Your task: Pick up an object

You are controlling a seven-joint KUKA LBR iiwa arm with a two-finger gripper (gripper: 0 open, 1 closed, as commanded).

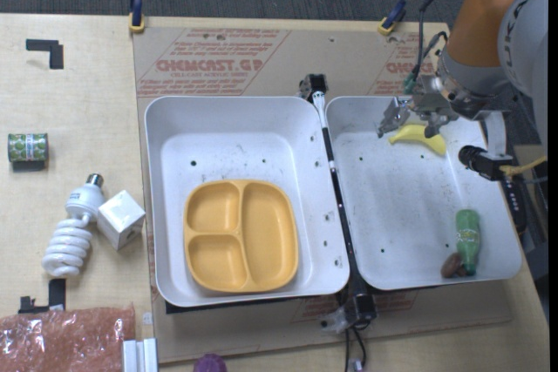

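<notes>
While the grey arm with its orange band [501, 4] reaches in over the far corner of the right bin, the scene reads, largest thing first:

Bench: pale board [78, 126] carrying two shallow white plastic bins side by side.

Left bin [166, 144]: holds a yellow three-compartment plastic tray [241, 235], lying flat toward its near side.

Right bin [384, 213]: holds three loose things: a yellow banana-shaped toy [420, 138] near the far wall, a small green plastic bottle [468, 240] by the near right wall, and a small brown lump [453, 266] touching the bottle's lower end.

Gripper: the two-finger metal gripper [403, 116] hangs just over the left end of the banana toy, touching it or nearly so. Whether it is spread or closed cannot be told from this slant, and nothing is plainly seen between its tips.

Step in hand: judged as the approach or closing stage on the banana toy, which lies on the bin floor, not lifted.

Next move: likely calls for the tips to straddle the toy's narrow body squarely, close, then rise straight up. The curved shape may roll or squirt sideways toward the far wall if caught off-centre.

Off the bins: a white spiral light bulb [71, 226], a small white cube [121, 219] and a green can [28, 149] lie on the bench at the left, well apart from the work.
</notes>
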